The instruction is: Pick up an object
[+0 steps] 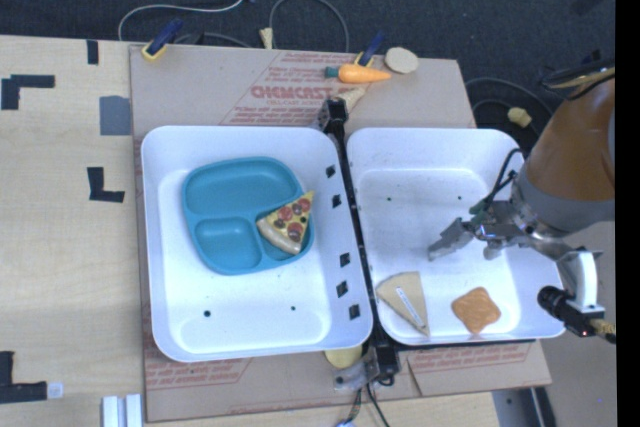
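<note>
My gripper (466, 245) hangs over the middle of the right bin (420, 155), open, with nothing between its fingers. One finger (445, 242) points left and the other sits closer to the wrist. In front of the gripper, by the bin's near wall, lie a pale tan wedge (403, 301) and an orange-brown square biscuit (476, 310). The left bin (165, 215) holds a blue divided plate (235, 210), and a toy pizza slice (288, 223) rests on the plate's right compartment.
On the cardboard behind the bins lie a toy carrot (362, 73) and a beige round piece (402, 60). Black clips (335, 115) join the bins along their shared wall. Cables run over the dark floor at the back.
</note>
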